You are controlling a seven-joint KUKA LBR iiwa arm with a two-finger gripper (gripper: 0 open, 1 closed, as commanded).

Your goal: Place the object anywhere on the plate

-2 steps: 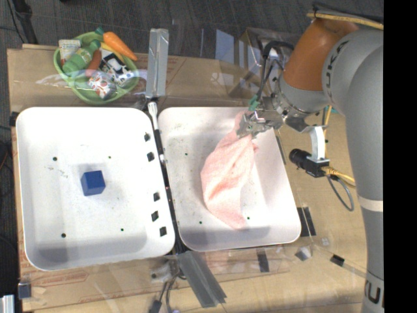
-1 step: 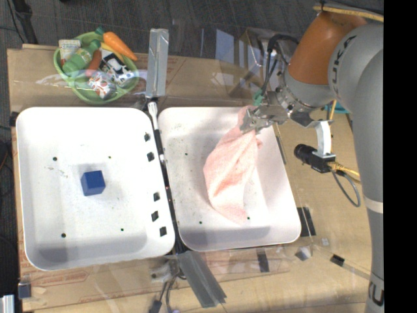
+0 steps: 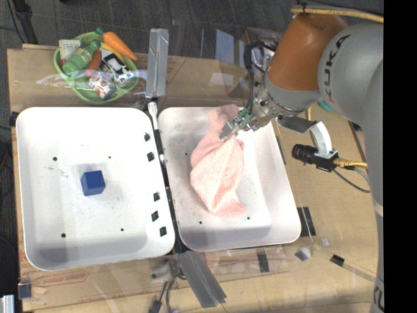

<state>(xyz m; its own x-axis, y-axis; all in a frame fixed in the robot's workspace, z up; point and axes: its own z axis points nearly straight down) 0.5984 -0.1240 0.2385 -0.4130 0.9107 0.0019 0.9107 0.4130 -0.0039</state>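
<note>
Two white bins, one blue cube at 9 o'clock, one pink cloth, one green bowl at 11 o'clock.

Dark carpet behind cardboard-topped bench

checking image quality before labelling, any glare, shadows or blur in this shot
Camera view: light is even and soft, with the white bins bright but not blown out; faint shadows lie under the pink cloth and beside the blue cube; the gripper looks slightly soft, and the floor above the bench is dark.

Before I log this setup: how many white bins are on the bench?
2, side by side: the left bin holds a blue cube; the right bin holds a pink cloth.
</note>
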